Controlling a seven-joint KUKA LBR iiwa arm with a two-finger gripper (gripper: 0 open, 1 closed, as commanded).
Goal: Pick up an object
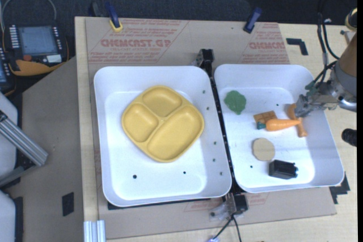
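The right bin (317,173) holds a green broccoli piece (235,101), an orange carrot (282,125), a small brown block (264,118), a tan round disc (263,149) and a black block (282,169). My gripper (307,103) reaches in from the right and hangs low over the bin's right side, just above and right of the carrot's thick end. A short orange-brown piece (301,127) lies right below it. Nothing is visibly held.
The left bin (113,173) holds a yellow divided plate (163,122). A black divider clamp (205,57) sits between the bins at the back. Cables (326,37) hang near the arm at the right. A pendant (35,45) lies off the bench at the left.
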